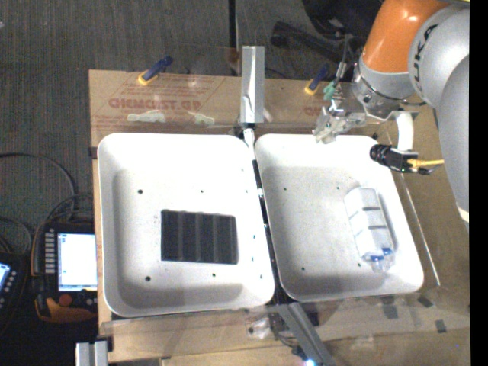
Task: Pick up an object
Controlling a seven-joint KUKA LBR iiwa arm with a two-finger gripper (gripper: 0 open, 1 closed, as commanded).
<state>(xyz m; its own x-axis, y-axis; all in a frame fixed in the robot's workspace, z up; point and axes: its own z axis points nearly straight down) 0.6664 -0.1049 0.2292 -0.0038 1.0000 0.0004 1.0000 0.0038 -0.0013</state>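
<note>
Camera view, looking down at a slant, gives you two shallow white bins side by side on the bench. Your arm [427, 36], grey with its orange band, reaches in from the right and sits over the far edge of the right bin [305, 166]. The gripper [332, 124] hangs above that bin's far rim, towards its middle, and you can see nothing between its fingers. Whether those fingers are spread or pressed together you cannot tell from this angle; they are small and blur into the pale rim behind them.

Look in the right bin for the thing to pick: a clear plastic bottle [370, 227] lies on its side near the right wall, its length running from far to near, with a blue cap at the near end. It lies well apart from the gripper, nearer to you and further right.

In the left bin [122, 166] you have a flat black ribbed block [199, 237] lying on the floor, a little nearer than the middle.

Beyond the bins, a brown cardboard sheet [168, 97] lies on the bench, held by two blue-and-yellow clamps [155, 70] at its far edge. A grey upright post [252, 86] stands where the two bins meet. On the floor at the left, a handheld pendant [65, 269] shows a lit screen.
</note>
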